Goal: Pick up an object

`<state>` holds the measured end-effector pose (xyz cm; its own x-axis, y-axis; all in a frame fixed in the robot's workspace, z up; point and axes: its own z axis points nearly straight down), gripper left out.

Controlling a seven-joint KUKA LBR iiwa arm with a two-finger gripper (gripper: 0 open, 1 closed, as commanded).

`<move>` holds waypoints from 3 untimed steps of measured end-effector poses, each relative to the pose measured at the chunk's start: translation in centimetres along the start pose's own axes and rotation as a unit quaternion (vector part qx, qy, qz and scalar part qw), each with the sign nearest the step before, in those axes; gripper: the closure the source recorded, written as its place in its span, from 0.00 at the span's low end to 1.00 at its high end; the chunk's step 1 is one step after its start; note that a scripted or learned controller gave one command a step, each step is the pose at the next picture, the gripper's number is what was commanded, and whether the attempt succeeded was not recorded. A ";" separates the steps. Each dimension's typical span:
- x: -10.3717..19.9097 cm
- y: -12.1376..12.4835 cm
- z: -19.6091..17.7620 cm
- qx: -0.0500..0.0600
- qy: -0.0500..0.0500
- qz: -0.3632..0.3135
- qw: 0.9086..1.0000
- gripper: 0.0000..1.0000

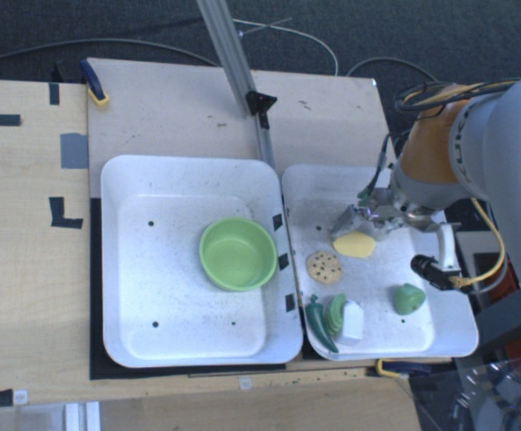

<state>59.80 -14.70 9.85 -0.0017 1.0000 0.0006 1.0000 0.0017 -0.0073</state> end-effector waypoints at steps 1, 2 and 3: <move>0.1 0.0 1.1 -0.002 -0.001 0.000 1.000 0.00; 0.1 0.6 -0.7 -0.013 -0.002 0.000 1.000 1.00; 0.3 1.6 -6.7 -0.007 -0.001 0.000 1.000 1.00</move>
<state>61.41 -14.39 16.50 -0.0026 1.0000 -0.0014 1.0000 0.0026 0.0059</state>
